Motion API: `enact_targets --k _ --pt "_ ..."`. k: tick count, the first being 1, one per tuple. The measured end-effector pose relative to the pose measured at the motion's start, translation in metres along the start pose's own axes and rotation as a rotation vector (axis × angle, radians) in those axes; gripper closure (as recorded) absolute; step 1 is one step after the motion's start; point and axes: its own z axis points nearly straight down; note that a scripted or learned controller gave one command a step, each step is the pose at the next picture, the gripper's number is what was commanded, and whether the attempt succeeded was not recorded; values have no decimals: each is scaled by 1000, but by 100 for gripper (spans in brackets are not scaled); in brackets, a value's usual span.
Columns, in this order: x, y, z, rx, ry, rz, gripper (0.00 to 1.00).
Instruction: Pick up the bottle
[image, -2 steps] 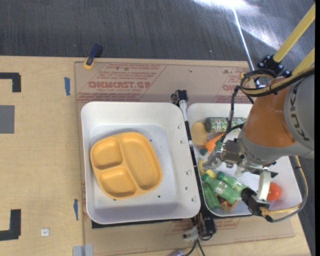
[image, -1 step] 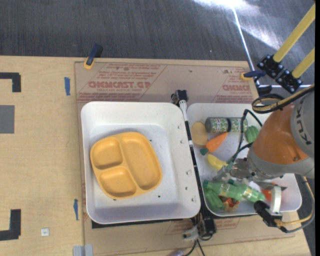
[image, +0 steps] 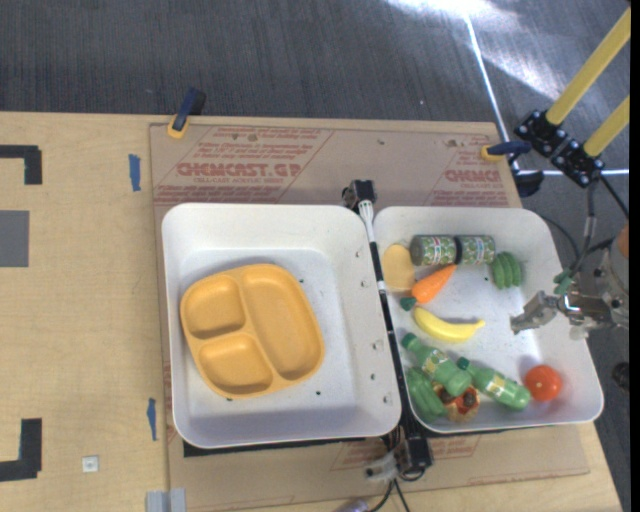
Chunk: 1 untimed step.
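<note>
Nothing picked yet: gripper (image: 530, 317) spread and bare, right of banana (image: 447, 325); bottle (image: 488, 385) lies below banana, untouched.

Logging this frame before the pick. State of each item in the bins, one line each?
gripper: over right bin's right edge, holding nothing visible
bottle: lying on its side, right bin front, against green clutter
can: lying on its side, right bin back
banana: lying flat, mid bin
carrot: lying flat, touching can
tomato: resting free, front right corner
yellow tray: right way up, left bin
</note>
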Motion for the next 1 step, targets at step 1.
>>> enact_targets --k 1 --pt "-22 55 -83 -1 0 102 0"
